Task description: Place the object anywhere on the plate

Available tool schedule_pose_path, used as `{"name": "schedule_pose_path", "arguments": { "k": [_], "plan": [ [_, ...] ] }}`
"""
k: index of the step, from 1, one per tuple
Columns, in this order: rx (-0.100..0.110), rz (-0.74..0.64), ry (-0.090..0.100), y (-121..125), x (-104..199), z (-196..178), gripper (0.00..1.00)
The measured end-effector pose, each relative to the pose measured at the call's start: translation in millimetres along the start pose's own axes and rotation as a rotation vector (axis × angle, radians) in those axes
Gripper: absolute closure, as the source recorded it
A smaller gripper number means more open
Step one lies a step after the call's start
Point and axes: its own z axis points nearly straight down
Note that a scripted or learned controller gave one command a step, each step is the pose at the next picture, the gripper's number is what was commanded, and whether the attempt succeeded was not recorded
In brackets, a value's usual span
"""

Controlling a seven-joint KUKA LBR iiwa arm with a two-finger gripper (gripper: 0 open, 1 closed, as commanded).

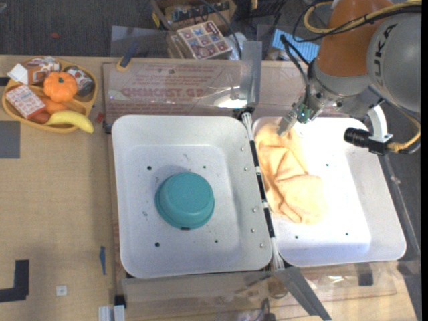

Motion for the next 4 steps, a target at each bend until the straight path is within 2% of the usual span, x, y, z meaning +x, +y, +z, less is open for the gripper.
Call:
{"name": "schedule_pose_path", "arguments": {
  "k": [1, 2, 3, 4],
  "plan": [
    [0.001, 0.002, 0.000, 0, -2, -40, 1.00],
    [0.001, -0.398, 0.002, 1, 52, -49, 1.00],
    [-0.001, -0.795, 0.002, 4, 92, -52, 1.00],
    [0.000, -0.870, 0.003, 2, 137, -53, 1.00]
  ]
}}
